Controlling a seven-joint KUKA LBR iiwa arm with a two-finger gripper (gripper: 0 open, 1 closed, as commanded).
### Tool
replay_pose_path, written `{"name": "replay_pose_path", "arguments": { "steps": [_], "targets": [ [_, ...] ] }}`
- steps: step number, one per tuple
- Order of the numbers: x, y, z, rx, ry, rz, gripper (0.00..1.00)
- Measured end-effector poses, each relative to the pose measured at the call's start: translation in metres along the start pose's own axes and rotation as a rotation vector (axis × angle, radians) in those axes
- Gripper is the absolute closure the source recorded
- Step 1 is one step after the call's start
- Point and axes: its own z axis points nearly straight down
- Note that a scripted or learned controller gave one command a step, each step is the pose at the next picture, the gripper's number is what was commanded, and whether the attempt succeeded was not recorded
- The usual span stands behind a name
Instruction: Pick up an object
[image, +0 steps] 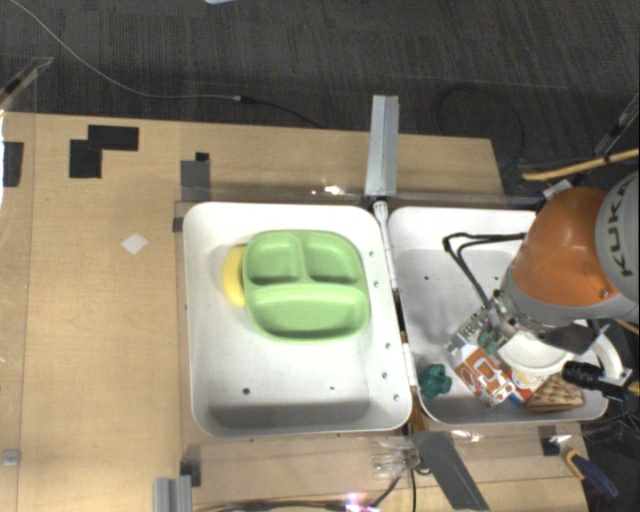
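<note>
Bench edge, bottom of frame: grey metal brackets and a glint of clear plastic just below the seam between the two bins.

Right bin, lower right of frame: shallow, white. Its near edge holds a cluster of objects. A small teal object sits at the lower left corner of this bin, apart from the rest. Just to its right lies a crinkled packet printed in orange and white, tilted. Beside that, further right, a brown woven-looking item rests against the bin's near wall, with a white rounded object just above it.

Gripper: lowered over the cluster, directly above the orange and white packet; the wrist hides the fingers, so how far they stand apart and whether anything sits between them cannot be told. A black cable loops across the bin floor above it.

Arm: orange band and grey body, entering from the right edge.

Left bin, centre of frame: white, with a green compartment tray in its upper half. A yellow object shows at the tray's left edge, partly hidden beneath it.

Far bench, upper left: black squares on the tan surface; a grey upright post behind the bins' seam.
</note>
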Motion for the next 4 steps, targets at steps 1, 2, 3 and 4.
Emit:
{"name": "replay_pose_path", "arguments": {
  "steps": [1,2,3,4],
  "targets": [
    [-0.07,-0.004,-0.046,0.007,0.004,-0.176,1.0],
    [-0.07,-0.004,-0.046,0.007,0.005,-0.176,0.0],
    [-0.054,-0.024,0.006,0.009,0.007,-0.136,0.0],
    [-0.113,-0.037,-0.056,0.008,0.004,-0.256,0.0]
  ]
}}
